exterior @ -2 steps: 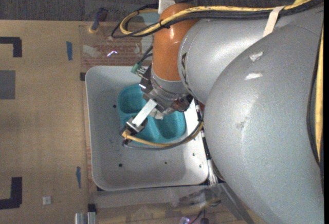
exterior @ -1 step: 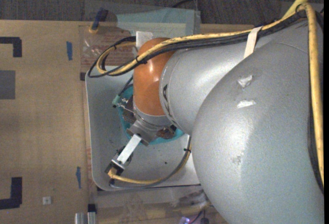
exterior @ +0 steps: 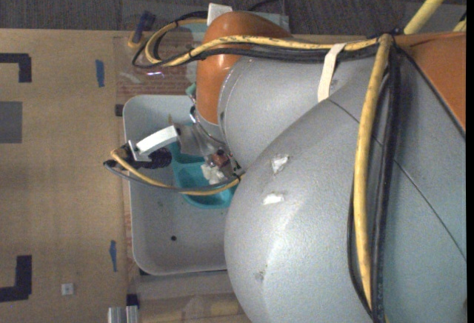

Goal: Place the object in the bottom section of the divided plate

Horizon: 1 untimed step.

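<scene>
A teal divided plate (exterior: 194, 179) lies in the white bin (exterior: 159, 244), and the arm covers most of it. My gripper (exterior: 209, 164) hangs right over the plate's visible part, below the orange wrist band (exterior: 222, 55). A small white and reddish bit (exterior: 216, 166) shows at the gripper's tip above the plate. I cannot tell whether it is the object or part of the gripper. The plate's sections are hidden.
The grey arm (exterior: 333, 188) blocks the right half of the view and the second bin. Yellow and black cables (exterior: 137, 166) loop out from the wrist over the bin's left wall. The tan bench (exterior: 59, 166), with blue tape marks, lies to the left.
</scene>
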{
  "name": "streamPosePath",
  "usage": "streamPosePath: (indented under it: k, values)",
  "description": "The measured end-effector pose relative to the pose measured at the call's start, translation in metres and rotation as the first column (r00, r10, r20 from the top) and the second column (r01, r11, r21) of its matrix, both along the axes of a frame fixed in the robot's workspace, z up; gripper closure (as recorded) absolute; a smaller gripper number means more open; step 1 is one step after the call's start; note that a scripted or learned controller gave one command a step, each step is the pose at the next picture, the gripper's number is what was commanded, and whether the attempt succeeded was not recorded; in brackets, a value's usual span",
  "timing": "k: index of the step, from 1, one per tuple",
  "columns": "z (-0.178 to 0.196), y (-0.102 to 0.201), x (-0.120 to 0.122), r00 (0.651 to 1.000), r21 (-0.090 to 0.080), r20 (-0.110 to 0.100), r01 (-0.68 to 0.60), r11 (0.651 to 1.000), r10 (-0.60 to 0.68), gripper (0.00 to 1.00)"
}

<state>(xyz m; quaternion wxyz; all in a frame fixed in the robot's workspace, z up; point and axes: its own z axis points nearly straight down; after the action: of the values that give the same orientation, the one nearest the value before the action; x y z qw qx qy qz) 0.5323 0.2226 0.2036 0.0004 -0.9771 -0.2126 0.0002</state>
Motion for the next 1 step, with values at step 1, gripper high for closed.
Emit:
streamPosePath:
  k: [1]
  values:
    - [0.0207, -0.0002, -0.0491, 0.993, -0.001, -0.001, 0.119, 0.993, -0.119, 1.00]
